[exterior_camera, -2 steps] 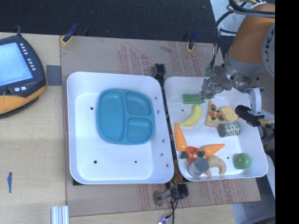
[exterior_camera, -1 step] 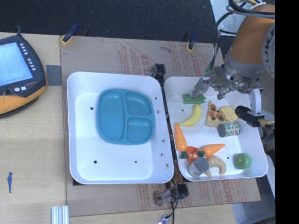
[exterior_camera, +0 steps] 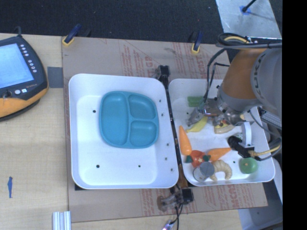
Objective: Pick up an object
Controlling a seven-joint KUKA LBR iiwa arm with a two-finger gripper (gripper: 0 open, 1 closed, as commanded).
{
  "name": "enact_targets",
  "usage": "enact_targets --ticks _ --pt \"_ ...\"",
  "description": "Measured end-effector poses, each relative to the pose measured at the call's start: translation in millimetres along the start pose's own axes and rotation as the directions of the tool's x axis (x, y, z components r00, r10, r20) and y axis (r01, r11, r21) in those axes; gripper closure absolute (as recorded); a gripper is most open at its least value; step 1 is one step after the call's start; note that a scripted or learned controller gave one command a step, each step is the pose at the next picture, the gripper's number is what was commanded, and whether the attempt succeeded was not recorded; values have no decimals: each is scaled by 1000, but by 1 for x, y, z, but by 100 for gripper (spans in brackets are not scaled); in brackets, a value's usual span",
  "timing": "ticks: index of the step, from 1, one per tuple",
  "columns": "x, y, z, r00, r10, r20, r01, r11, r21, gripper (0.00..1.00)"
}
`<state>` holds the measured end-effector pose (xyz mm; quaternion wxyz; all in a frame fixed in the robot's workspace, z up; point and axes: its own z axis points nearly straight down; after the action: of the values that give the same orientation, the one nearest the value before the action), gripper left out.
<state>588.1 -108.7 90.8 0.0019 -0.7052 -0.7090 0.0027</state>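
The gripper [exterior_camera: 205,113] is seen low in the right white bin [exterior_camera: 178,91], just above a yellow banana-shaped toy [exterior_camera: 198,125] and beside a green block [exterior_camera: 194,100]. Whether anything is held cannot be told, since its tip is blurred. Toward the bin's near side lie two orange carrot toys [exterior_camera: 184,140], a red piece [exterior_camera: 196,155], a grey round lid [exterior_camera: 206,169], a beige curved piece [exterior_camera: 223,168] and a green apple toy [exterior_camera: 248,165]. A blue divided plate [exterior_camera: 128,119] rests in the left white bin [exterior_camera: 76,128] on the table [exterior_camera: 33,147].
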Motion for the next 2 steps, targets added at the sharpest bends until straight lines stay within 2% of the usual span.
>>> enact_targets --ticks 1,2 --pt "-1 0 -11 1000 -3 2 3 1000 1 100" --pt "23 -31 -148 1000 1 -1 -1 1000 -5 100"
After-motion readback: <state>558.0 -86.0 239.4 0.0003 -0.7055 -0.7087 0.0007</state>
